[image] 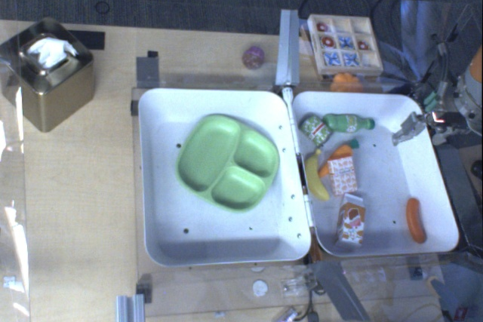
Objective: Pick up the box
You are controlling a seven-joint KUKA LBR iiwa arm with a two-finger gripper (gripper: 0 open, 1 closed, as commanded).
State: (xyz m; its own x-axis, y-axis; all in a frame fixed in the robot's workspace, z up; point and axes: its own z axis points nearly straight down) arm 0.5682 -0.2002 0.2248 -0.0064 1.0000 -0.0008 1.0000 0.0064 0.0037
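In the right bin (392,162) a small white and orange box (343,176) lies near the left wall. A brown and white carton (352,221) lies just below it, close to the bin's front edge. My gripper (411,128) hovers over the bin's upper right corner. It is well to the right of both boxes and touches neither. Nothing shows in its grasp.
A green bottle (349,122), a round green item (315,129), a banana (317,179) and an orange piece (337,155) crowd around the box. A red sausage (414,220) lies at the bin's lower right. The left bin (158,230) holds a green divided plate (229,161).
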